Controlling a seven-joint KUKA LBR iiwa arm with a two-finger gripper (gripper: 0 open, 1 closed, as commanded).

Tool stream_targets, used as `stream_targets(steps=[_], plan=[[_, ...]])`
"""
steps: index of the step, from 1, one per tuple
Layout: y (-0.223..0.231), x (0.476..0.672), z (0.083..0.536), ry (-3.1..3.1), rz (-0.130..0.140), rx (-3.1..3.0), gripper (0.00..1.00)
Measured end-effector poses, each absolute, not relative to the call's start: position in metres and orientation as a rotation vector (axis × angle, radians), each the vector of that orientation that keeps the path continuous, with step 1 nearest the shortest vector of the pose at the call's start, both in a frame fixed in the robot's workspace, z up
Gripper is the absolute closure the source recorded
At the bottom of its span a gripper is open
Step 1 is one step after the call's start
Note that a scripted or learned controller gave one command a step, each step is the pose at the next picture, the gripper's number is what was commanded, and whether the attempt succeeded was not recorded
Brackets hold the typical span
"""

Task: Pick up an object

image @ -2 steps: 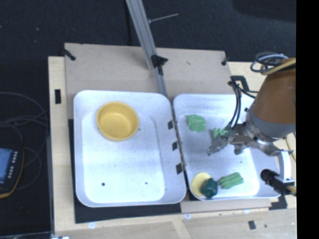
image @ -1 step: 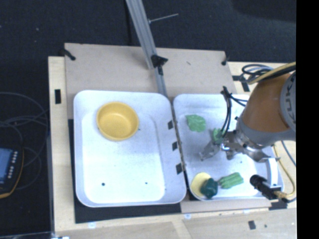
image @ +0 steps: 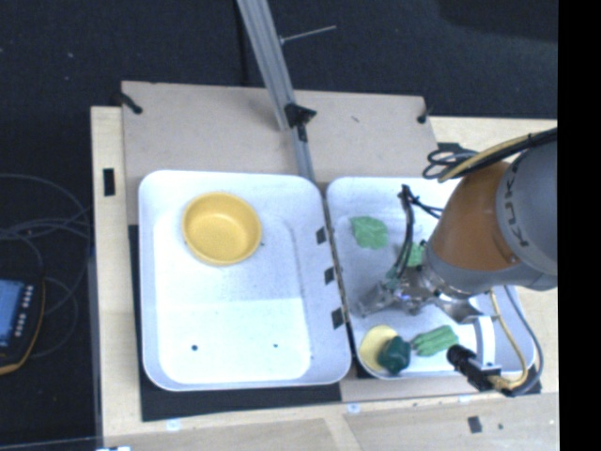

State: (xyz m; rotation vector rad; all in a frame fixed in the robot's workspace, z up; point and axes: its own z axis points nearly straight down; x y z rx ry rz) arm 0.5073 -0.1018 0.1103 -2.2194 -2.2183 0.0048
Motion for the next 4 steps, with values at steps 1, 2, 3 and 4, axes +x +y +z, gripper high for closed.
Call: stream_targets(steps=[1, 2, 3, 4], plan=[[-0.102, 0.509, 0.123, -2.220, -0.003, -2.224, 1.00], [-0.100, 0.511, 0.165, -2.224, -0.004, -2.224, 1.00], [-0.095, 0.511, 0.227, -2.225, -0.006, -2.224, 1.00], [-0.096, 0.512, 0.279, -2.225, -0.006, -2.224, 1.00]])
